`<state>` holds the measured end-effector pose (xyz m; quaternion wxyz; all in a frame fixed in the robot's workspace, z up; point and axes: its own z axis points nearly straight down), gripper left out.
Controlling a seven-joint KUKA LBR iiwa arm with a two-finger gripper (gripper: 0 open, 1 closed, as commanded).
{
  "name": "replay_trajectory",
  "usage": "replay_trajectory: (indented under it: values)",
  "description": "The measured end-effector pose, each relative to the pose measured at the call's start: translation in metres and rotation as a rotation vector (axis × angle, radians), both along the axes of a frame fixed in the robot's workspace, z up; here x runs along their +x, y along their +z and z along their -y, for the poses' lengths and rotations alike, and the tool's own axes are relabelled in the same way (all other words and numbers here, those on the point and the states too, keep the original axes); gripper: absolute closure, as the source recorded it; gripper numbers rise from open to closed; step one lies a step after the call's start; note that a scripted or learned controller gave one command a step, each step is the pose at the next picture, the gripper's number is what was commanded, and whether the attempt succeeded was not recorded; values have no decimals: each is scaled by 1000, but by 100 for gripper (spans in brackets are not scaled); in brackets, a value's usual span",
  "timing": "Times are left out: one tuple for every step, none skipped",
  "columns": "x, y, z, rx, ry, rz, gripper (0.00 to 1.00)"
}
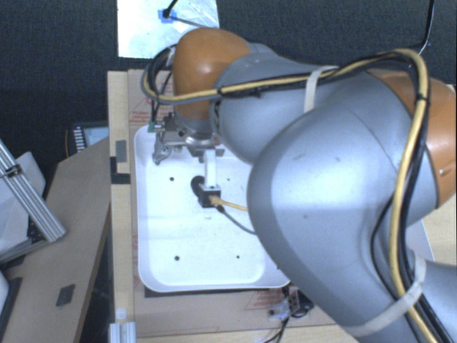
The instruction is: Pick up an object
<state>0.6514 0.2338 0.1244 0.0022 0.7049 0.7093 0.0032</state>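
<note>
My gripper (161,151) hangs low over the far left corner of the left white bin (178,263), close to its back wall. The grey arm with its orange band (203,56) reaches in from the right and covers much of the view. The bare part of the bin floor shows only a few small dark dots. The arm hides whatever lies under it.
The left bin's rim runs along the near and left sides, with a wooden bench edge (121,191) beyond it. A metal rail (25,191) stands off to the left. A pale sheet (168,16) lies behind the bench.
</note>
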Motion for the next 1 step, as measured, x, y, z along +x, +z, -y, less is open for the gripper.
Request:
replay_trajectory:
  values:
    - [-3, 13, -1, -1, 4, -4, 100]
